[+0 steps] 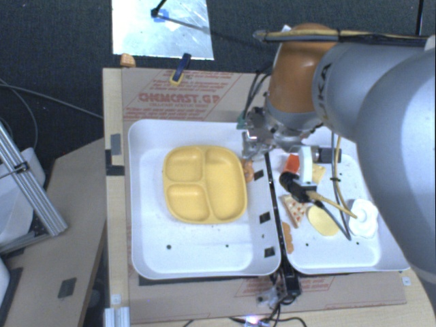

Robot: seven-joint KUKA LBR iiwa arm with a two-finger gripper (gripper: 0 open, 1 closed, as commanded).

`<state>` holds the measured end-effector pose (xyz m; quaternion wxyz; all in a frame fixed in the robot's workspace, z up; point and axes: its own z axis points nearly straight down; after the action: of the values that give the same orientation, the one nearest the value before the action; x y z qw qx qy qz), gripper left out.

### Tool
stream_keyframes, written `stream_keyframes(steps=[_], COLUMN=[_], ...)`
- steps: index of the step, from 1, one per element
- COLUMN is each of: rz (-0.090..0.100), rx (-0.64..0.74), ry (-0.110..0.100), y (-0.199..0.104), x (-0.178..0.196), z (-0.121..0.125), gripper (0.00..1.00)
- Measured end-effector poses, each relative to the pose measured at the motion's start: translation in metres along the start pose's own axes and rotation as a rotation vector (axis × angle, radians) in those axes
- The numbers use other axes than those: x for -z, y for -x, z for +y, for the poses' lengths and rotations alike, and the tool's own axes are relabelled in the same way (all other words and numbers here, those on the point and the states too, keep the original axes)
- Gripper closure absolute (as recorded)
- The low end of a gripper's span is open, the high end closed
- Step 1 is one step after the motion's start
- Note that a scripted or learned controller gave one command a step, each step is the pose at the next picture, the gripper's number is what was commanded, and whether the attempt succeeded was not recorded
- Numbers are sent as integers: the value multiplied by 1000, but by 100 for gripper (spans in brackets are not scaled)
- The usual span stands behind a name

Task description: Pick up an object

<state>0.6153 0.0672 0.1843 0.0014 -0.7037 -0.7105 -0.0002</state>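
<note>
Bins (146, 251): 2 | yellow tray (204, 183): 1 | gripper (249, 154): 1

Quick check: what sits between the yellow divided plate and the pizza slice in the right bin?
In the camera view, between the yellow divided plate and the pizza slice lie bare white bin floor and the two bins' adjoining rims.

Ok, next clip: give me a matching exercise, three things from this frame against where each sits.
Things:
1. yellow divided plate
2. pizza slice
3. gripper

Places:
A. right bin
B. above the divider between the bins
C. left bin

Pairs: 1-C, 2-A, 3-B
</note>
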Motion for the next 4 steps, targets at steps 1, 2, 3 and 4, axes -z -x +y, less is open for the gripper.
stream_keyframes(steps=[1,2,3,4], rz=[-3,-2,-4,1], rx=[-12,-9,-13,0], ry=[-4,3,8,-3], y=[37,35,91,10], x=[-1,0,53,4], z=[-100,-96,-77,-118], gripper=[100,0,0,0])
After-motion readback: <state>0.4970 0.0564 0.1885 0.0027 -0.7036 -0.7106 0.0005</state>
